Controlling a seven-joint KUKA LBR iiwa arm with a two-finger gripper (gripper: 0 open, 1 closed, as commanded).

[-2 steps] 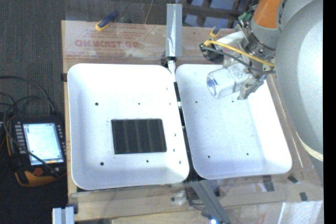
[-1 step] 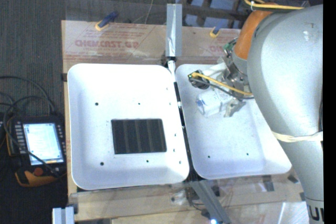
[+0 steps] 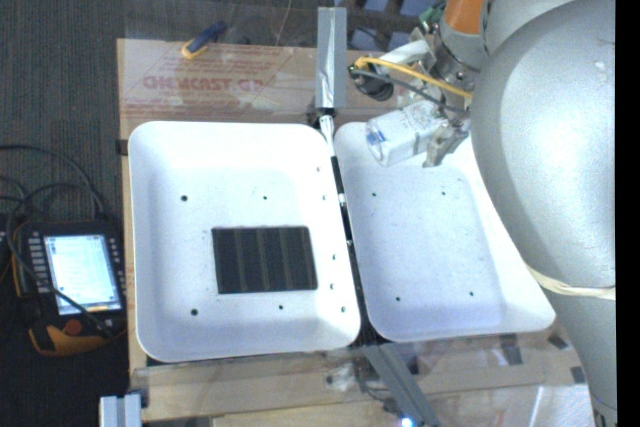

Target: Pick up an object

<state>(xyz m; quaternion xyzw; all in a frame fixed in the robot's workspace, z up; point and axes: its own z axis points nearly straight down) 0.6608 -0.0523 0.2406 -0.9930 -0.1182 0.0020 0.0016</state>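
A flat black ribbed rectangle (image 3: 264, 259) lies on the floor of the left bin (image 3: 160, 175), toward its near side. The arm reaches in from the right, and its gripper (image 3: 438, 145) hangs over the far part of the right bin (image 3: 450, 255). A pale, roughly cylindrical thing with a bluish end (image 3: 395, 137) sits right at the gripper's left side. Whether the gripper holds it or it lies in the bin beneath, I cannot tell. The arm's grey bulk hides the right bin's right side.
A ridge (image 3: 340, 215) where the two bins meet runs down the middle. Behind the bins are a wooden board (image 3: 210, 80), a small blue and yellow tool (image 3: 203, 38) and an upright metal post (image 3: 330, 60). A handheld screen unit (image 3: 75, 273) lies on the floor at the left.
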